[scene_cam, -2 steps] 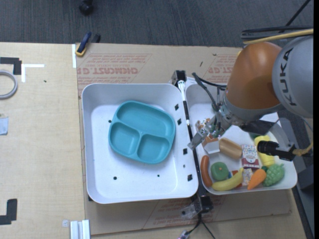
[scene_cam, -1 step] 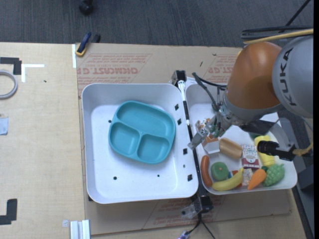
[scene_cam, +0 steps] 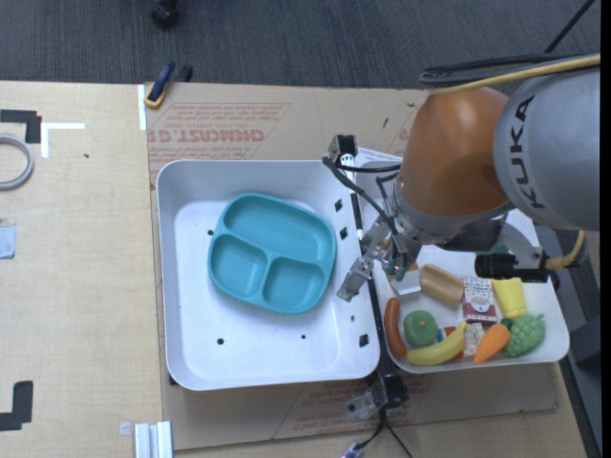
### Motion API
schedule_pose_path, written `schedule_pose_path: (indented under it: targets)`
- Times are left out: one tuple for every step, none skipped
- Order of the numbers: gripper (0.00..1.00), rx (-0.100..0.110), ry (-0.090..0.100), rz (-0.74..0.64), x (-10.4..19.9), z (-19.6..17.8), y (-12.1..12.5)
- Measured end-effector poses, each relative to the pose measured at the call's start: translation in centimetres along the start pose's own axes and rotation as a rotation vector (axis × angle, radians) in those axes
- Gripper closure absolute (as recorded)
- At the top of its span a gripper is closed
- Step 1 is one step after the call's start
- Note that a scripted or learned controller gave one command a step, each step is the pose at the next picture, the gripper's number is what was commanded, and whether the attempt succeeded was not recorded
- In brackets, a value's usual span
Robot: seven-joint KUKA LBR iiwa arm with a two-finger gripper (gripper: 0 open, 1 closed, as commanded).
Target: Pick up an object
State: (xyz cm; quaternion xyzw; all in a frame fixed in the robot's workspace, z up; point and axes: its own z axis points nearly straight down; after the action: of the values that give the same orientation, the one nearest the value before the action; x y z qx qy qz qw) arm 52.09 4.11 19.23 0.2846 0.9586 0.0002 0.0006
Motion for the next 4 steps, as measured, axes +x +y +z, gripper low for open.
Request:
schedule_pose_path:
  targets:
    - [0.0, 0.0, 0.001, -0.203, 2.1, 0.0, -4.6]
    - [0.0, 0.0, 0.0, -0.203, 2.1, 0.0, -4.6]
    - [0.0, 0.0, 0.0, -0.203, 2.1, 0.0, -4.6]
    - [0.0, -0.001, -0.001, -0.199, -5.5, 0.0, -0.6]
